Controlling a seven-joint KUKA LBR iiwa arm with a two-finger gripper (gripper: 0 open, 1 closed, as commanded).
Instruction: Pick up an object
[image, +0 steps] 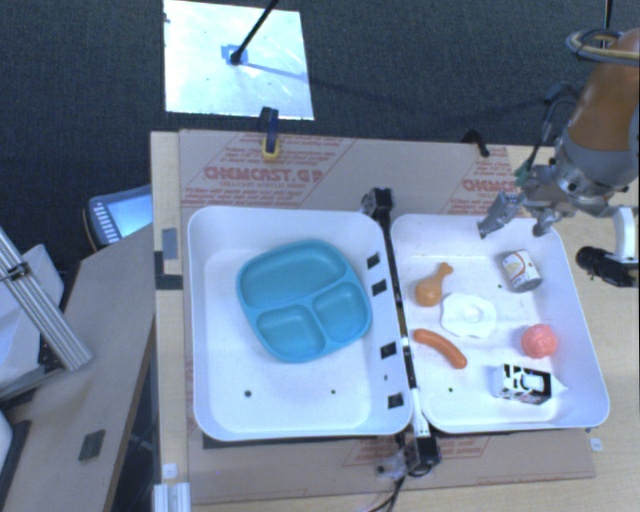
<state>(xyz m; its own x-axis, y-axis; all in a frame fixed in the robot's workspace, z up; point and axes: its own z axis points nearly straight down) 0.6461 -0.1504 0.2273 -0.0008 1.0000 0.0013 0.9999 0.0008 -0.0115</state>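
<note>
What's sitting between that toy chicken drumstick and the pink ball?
In the camera view, a toy fried egg lies between the drumstick and the pink ball, in the right bin.

The arm is cut off by the right and top edges, and the small can's label is too small to read.

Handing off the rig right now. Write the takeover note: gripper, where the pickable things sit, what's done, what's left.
Gripper: open, holding nothing, above the far edge of the right bin.
Right bin holds: small can, toy drumstick, fried egg, sausage, pink ball, black-and-white box.
Left bin: blue divided plate.
Done: nothing picked yet.
Left: choose an object, descend, grasp, lift. The can is nearest the gripper, so likely the easiest try.
</note>
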